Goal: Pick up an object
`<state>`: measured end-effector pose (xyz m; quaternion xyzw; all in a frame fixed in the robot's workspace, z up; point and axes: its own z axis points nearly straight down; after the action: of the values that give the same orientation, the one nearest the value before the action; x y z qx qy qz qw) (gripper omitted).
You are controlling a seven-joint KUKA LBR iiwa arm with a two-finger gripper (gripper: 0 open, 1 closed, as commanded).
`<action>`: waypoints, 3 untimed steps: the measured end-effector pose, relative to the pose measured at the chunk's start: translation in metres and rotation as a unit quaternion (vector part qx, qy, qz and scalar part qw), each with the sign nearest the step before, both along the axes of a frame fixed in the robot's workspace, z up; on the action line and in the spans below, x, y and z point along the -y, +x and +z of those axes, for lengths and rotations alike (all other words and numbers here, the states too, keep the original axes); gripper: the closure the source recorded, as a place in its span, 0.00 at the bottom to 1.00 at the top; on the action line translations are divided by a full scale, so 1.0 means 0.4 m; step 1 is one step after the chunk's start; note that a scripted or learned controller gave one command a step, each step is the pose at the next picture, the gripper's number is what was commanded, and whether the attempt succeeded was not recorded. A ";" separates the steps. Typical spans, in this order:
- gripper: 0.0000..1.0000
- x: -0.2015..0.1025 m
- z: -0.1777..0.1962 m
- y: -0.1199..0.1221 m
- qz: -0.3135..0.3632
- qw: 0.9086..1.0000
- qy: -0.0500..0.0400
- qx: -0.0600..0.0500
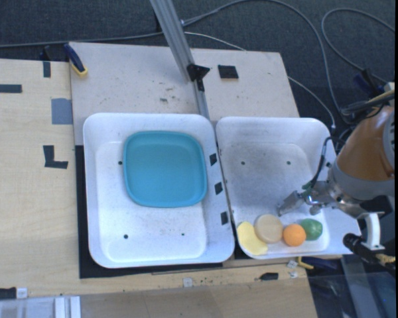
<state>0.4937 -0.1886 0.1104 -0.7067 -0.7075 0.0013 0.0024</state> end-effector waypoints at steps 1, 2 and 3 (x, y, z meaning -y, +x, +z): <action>0.00 0.000 -0.052 0.001 0.000 1.000 -0.001 0.003; 1.00 0.002 -0.023 0.002 -0.001 1.000 -0.002 0.004; 1.00 0.025 0.114 0.012 -0.001 1.000 -0.001 0.004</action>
<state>0.4986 -0.1985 0.1560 -0.7071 -0.7072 -0.0006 -0.0013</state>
